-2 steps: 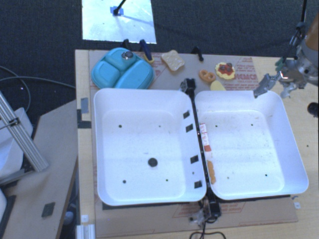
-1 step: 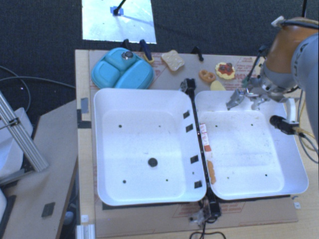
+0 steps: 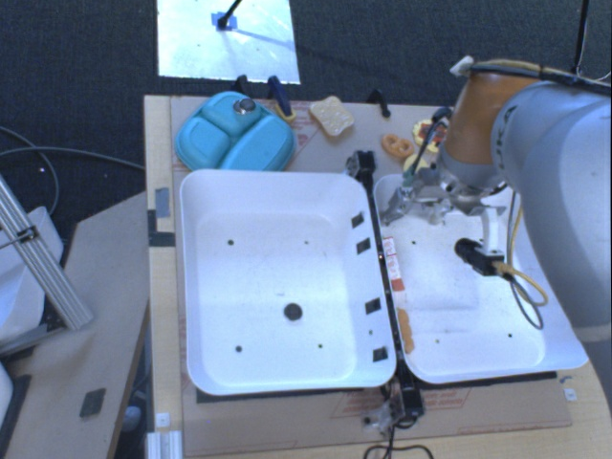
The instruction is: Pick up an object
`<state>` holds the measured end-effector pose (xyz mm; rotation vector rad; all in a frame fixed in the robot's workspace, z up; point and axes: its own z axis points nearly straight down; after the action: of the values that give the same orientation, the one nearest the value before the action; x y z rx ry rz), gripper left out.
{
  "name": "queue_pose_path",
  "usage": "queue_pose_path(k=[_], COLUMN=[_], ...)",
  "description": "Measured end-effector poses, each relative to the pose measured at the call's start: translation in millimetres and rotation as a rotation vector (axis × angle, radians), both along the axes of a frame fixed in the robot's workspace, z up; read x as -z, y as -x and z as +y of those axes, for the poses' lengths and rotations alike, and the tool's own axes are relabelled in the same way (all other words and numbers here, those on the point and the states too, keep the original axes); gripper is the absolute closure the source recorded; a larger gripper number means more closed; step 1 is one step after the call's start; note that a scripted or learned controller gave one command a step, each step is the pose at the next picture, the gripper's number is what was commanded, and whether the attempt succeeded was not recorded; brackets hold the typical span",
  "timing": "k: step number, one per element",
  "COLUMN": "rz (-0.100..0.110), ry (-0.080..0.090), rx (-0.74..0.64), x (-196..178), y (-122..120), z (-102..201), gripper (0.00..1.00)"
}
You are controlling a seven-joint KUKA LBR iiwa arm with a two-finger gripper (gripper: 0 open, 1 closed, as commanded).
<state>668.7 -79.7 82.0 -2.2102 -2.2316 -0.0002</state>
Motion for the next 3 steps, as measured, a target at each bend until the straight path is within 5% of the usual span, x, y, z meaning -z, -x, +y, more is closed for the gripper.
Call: queue_pose_path(k=[1,2,3], rz=[-0.008,-0.011,-0.003], ry=[0.001,-0.005,-0.003], rx=[0.004,-0.006,0.0], x=[-14.8,-109.8,-94.5], y=[-1.9,38.4,30.3], z=[-4.5,140.7,200.3], gripper=[1.0,1.0,1.0])
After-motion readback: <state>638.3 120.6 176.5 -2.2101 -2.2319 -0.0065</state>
